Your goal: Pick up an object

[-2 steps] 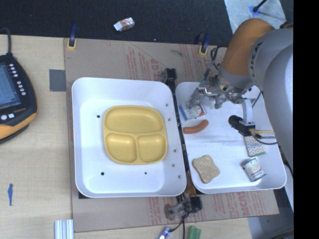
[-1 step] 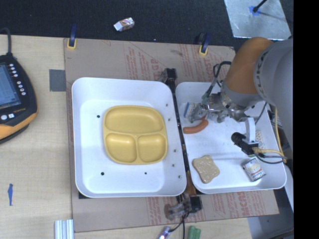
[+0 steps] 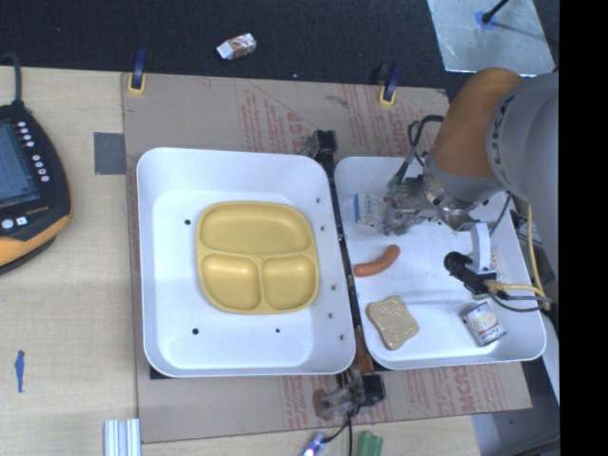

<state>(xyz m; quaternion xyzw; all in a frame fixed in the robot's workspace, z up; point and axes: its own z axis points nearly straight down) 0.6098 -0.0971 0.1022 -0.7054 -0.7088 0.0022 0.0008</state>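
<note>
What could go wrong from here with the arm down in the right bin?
The gripper sits near the far-left corner of the right white bin, apparently beside the orange-red sausage rather than over it, so a close may catch nothing. The loose cable trails near the small can and could snag or tip it. The tan bread slice lies well clear.

Glossy white plastic bins (image 3: 171,350); smooth yellow plastic tray (image 3: 256,256); matt cardboard sheet (image 3: 237,112); pale wood bench (image 3: 57,350).
</note>
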